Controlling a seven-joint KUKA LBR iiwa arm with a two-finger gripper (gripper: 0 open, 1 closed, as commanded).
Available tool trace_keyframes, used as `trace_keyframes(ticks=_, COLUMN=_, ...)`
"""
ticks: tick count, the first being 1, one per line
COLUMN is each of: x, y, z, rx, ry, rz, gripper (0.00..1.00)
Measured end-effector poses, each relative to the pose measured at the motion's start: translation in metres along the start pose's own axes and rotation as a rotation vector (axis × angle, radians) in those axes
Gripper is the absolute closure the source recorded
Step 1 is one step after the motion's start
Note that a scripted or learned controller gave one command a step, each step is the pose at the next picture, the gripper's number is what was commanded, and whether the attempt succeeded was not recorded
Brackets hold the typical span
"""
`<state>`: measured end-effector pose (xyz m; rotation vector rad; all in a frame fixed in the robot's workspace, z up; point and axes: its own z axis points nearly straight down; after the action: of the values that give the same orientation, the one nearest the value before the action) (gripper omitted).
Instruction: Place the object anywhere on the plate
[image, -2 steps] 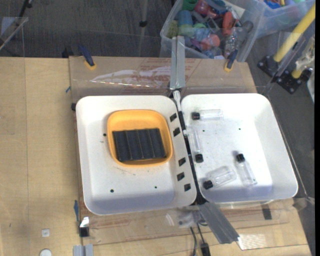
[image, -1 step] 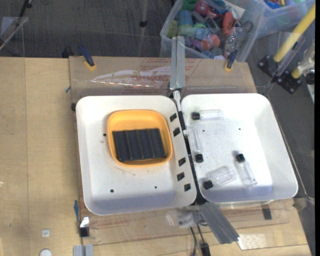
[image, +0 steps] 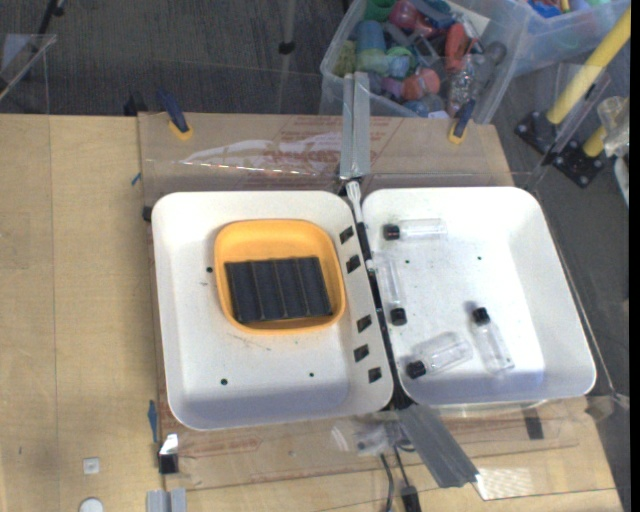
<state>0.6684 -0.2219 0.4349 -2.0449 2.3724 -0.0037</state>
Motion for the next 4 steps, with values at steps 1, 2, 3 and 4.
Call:
trace_keyframes(ticks=1, x=-0.0002, y=0.0001, z=0.0003, rx=-0.002, ry=-0.001, rz=-0.263, gripper=1.00)
trace_keyframes(ticks=2, x=-0.0047, y=0.0008, z=0.0007, rx=-0.003, ry=-0.001, rz=-0.636, gripper=1.00)
trace_keyframes(ticks=3, x=-0.0096, y=0.0012, z=0.0012, rx=-0.005, ry=-0.003, rz=-1.160, gripper=1.00)
trace_keyframes(ticks=4, x=-0.0020, y=0.0004, z=0.0019, rx=-0.006, ry=-0.006, rz=-1.519, gripper=1.00)
